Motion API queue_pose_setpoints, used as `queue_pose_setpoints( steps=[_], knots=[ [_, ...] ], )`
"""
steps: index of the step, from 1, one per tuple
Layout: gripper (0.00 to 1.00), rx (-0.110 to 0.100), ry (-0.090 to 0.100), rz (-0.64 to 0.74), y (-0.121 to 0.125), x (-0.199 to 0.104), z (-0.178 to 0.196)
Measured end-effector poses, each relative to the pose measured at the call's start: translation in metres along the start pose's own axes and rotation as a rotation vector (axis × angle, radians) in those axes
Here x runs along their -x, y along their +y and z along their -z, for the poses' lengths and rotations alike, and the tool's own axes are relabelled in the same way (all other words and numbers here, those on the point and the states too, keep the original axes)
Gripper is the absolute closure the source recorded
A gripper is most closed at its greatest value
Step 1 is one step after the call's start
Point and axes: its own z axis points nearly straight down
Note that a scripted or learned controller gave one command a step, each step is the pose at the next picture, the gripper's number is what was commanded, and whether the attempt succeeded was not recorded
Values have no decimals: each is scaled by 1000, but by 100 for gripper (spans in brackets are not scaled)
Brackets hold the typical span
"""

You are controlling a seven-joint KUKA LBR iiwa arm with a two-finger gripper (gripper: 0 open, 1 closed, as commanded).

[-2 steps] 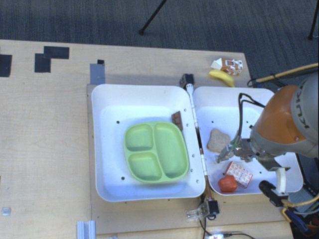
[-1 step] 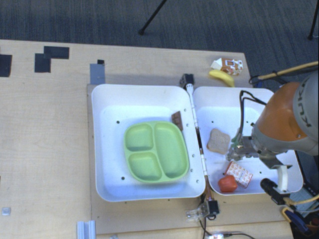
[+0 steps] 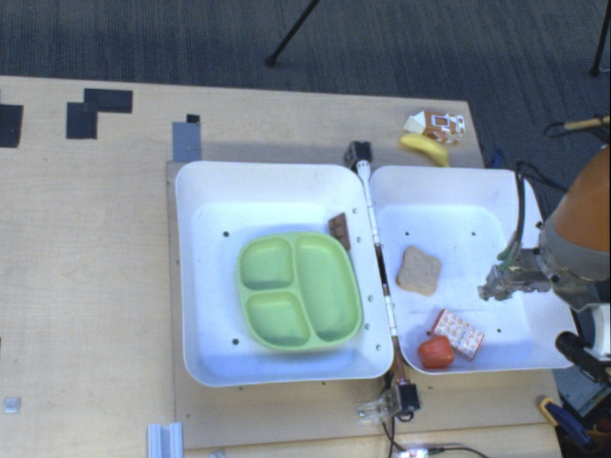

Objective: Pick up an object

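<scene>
Right white bin (image 3: pixel 449 191), bread slice (image 3: pixel 418 270) left of hand (image 3: pixel 498 287), apart from it, finger state unclear

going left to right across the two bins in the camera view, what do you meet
green divided plate → brown piece by the left bin's right wall → slice of bread → red tomato → red-and-white packet → gripper
</scene>
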Motion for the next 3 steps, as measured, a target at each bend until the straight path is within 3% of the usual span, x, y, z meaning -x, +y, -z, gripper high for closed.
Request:
queue_pose_setpoints(
  steps=[1,2,3],
  knots=[
    [0,-1,1,1,0,-1,0],
    [0,-2,2,2,-1,-35,-70],
    [100,3,2,4,1,-35,-58]
  ],
)
